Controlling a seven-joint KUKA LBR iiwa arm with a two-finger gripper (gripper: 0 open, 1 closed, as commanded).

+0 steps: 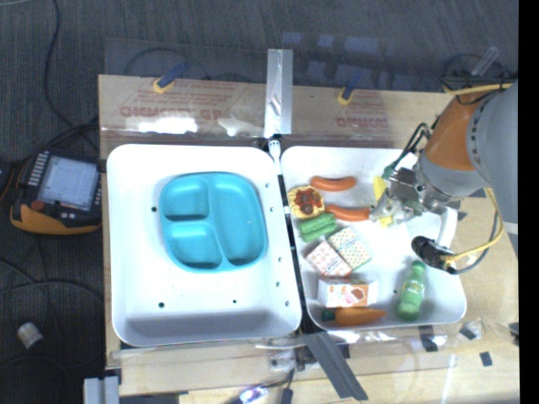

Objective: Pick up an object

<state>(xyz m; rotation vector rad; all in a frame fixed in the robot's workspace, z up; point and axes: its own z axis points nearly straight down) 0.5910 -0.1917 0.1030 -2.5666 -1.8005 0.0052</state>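
My gripper (394, 199) hangs low over the upper right part of the right bin (438, 314), at the end of the grey arm with its orange band (450, 133). A small yellow item (378, 194) shows right at the gripper's left side; whether it is held cannot be told. Just left of it lie an orange carrot (349, 214) and a red sausage (333, 183). Further left are a round pizza toy (305, 199) and a green vegetable (317, 225).
Two patterned boxes (338, 253), a small carton (346, 294), another carrot (357, 316) and a green bottle (411, 291) fill the lower right bin. A blue divided plate (212, 219) lies in the left bin (135, 310). A black cable loop (438, 255) hangs by the wrist.
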